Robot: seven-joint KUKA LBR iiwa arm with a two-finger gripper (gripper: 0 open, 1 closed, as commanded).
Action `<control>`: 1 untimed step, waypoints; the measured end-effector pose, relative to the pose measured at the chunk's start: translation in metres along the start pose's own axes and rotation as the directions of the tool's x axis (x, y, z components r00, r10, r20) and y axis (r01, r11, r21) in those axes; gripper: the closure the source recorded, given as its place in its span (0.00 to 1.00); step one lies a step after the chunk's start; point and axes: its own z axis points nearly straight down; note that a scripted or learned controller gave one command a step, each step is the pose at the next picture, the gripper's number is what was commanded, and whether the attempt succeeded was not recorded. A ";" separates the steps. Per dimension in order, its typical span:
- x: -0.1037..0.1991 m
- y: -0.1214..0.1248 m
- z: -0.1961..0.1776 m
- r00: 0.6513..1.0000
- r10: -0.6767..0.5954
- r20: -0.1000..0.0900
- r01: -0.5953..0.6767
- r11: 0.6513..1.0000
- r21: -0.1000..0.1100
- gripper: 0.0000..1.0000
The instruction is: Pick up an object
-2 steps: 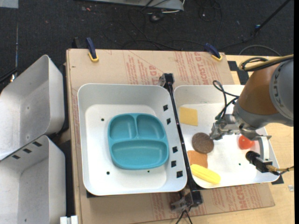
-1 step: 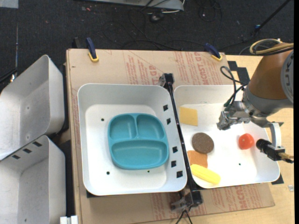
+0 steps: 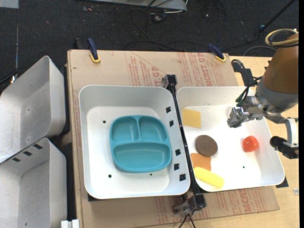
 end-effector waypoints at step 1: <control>0.000 0.001 -0.034 1.000 0.000 0.000 0.000 1.000 0.000 1.00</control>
